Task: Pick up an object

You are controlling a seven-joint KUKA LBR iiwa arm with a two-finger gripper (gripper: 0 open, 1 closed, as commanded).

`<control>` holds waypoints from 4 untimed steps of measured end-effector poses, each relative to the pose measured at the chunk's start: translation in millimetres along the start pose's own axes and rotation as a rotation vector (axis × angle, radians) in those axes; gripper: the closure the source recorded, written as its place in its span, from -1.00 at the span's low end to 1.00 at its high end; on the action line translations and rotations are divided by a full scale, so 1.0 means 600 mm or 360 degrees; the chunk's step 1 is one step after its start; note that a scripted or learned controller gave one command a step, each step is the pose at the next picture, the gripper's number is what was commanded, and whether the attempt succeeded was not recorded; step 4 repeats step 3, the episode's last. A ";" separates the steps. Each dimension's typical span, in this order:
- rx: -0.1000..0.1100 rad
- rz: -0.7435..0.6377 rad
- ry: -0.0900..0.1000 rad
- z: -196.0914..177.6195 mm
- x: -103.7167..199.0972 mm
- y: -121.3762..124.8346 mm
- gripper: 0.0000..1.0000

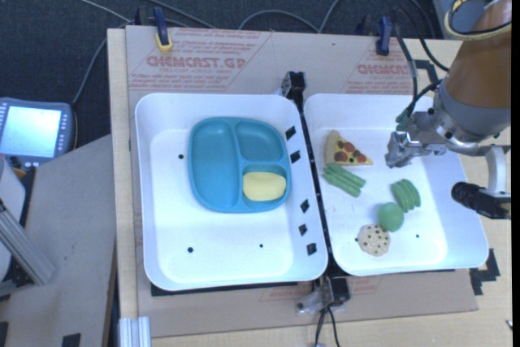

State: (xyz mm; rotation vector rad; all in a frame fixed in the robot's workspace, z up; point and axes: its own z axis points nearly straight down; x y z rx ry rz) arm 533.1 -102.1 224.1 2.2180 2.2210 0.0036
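In the right bin [463, 252] lie a pizza slice [344, 150], a long green pod [343, 180], a ridged green piece [405, 193], a round green ball [391, 216] and a speckled cookie [374, 240]. My gripper [401, 149] hangs over the upper right part of that bin, to the right of the pizza slice and above the ridged green piece. Nothing shows between its fingers. In the left bin [162, 240] a blue divided plate [237, 163] holds a yellow lump [264, 186] in its lower right compartment.
A black divider with clips [302, 166] runs between the two bins. Blue clamps [162, 32] hold the cardboard base at the back. A handheld screen [34, 130] sits at the far left. Cables cross the dark floor behind the bench.
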 end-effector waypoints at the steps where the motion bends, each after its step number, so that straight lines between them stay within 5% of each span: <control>1: 0.0003 -0.0006 0.0003 0.003 0.072 0.023 1.00; 3: 0.0001 -0.0009 0.0004 -0.006 0.248 0.060 1.00; 4: 0.0001 -0.0009 0.0004 -0.006 0.248 0.060 1.00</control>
